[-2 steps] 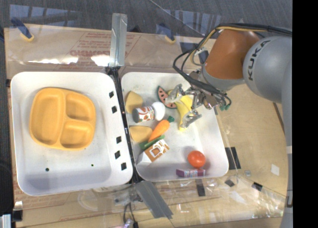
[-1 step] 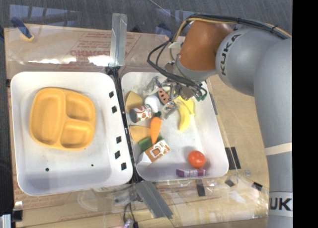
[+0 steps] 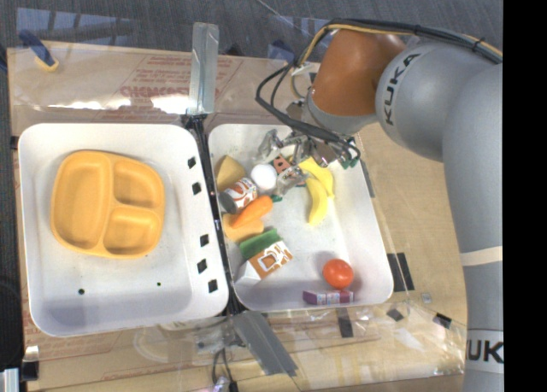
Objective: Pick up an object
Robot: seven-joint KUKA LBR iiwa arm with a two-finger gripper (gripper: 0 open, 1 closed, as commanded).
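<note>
My gripper (image 3: 289,160) hangs low over the back of the right bin (image 3: 369,211), under the orange band of the arm. Directly below and beside it lie a yellow banana (image 3: 318,196) and a white ball (image 3: 263,177). A small orange-and-dark item (image 3: 280,160) sits right at the gripper's tip; whether it is held is unclear. Nearby to the left lie a yellow wedge (image 3: 226,170), a small can (image 3: 239,195) and an orange carrot (image 3: 249,214).
Toward the right bin's front are a green piece (image 3: 258,242), an orange-and-white box (image 3: 272,260), a red tomato (image 3: 338,273) and a purple box (image 3: 327,297). The left bin (image 3: 51,296) holds a yellow divided plate (image 3: 107,202). A black divider (image 3: 209,211) separates the bins.
</note>
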